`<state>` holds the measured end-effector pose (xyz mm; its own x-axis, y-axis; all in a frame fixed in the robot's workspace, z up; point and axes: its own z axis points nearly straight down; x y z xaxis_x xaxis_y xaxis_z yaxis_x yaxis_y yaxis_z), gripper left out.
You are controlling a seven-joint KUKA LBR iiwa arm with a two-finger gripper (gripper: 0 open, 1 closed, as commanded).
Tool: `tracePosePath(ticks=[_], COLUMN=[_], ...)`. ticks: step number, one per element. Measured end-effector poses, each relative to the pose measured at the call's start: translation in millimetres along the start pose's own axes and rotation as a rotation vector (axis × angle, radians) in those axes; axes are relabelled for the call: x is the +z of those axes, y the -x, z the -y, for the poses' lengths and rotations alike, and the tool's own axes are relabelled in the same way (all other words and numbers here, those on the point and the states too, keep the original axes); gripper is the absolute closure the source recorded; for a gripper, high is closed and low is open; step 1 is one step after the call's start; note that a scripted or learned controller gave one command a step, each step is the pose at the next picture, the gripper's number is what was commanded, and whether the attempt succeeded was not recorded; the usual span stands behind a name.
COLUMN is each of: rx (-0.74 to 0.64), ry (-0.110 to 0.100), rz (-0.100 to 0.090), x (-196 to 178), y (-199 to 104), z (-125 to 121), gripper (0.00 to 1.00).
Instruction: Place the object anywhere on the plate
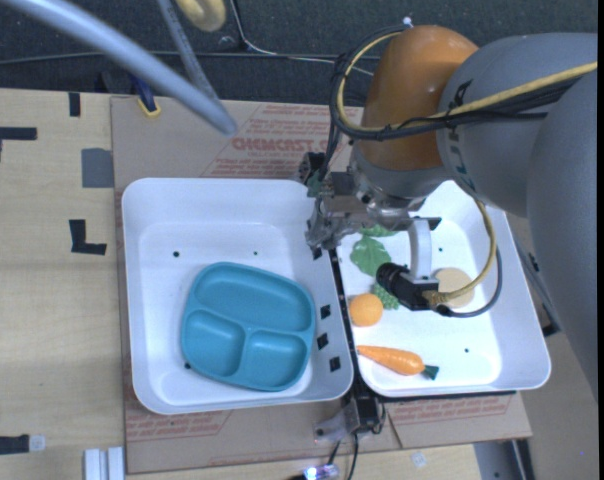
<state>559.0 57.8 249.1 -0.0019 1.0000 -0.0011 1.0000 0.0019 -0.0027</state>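
Hovering over the bins' shared rim, hand (pixel 327 230) grip state unclear, blue plate (pixel 247 325) left, carrot (pixel 390 360) right.

Faded red printed lettering is running across the flat brown cardboard sheet (pixel 272 140) lying under the two bins, just above the left bin's far rim; it is too blurred and slanted to read with confidence, and no other text or number is showing legibly.

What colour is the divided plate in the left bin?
Light blue, plain with no pattern; the plate shows clearly in the camera view, lying in the left bin.
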Motion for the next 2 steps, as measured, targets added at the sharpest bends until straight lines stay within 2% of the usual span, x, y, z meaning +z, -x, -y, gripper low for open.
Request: tracePosePath(ticks=[1, 2], rx=[-0.003, -0.004], ry=[0.0, -0.002], rz=[-0.001, 0.0], x=[4.8, 23.3], y=[-48.5, -95.9], z=[4.3, 28.6], gripper=[1.0, 1.0])
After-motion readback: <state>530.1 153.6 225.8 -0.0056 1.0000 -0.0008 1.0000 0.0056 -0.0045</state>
